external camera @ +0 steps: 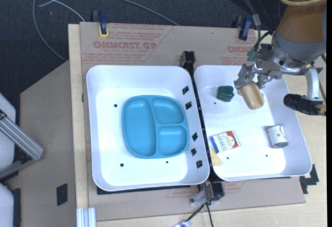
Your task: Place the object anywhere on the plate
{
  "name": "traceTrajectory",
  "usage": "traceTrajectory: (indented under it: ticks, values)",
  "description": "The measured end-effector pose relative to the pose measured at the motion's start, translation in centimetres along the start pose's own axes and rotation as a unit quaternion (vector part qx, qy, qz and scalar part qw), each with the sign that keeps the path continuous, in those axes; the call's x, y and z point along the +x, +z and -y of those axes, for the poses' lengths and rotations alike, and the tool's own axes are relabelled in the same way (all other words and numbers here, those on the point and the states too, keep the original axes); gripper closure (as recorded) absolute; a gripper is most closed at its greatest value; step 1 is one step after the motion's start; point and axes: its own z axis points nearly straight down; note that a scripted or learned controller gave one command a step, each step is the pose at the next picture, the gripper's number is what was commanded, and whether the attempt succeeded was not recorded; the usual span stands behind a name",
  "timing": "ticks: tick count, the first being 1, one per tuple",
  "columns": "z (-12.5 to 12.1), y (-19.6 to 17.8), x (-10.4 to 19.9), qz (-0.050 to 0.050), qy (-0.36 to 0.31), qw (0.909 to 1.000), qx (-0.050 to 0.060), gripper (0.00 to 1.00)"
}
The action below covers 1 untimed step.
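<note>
1. The picture is bright, and the light falls evenly from above.
2. The two white bins (98,132) are so bright that they look washed out, and their rims glow.
3. The blue plate (154,126) has soft, pale shine on it.
4. Shadows are soft and small. A faint one sits under the small green object (224,93).
5. The dark floor (31,29) at the top and left stays dim.
6. The picture is a little soft and grainy. The red print on the cardboard (129,43) is fuzzy.
</note>
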Motion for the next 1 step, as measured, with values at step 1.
traceTrajectory:
  ticks: [1]
  values:
    - [0.75,1.49,4.82,0.0,0.0,1.0,0.001,1.0]
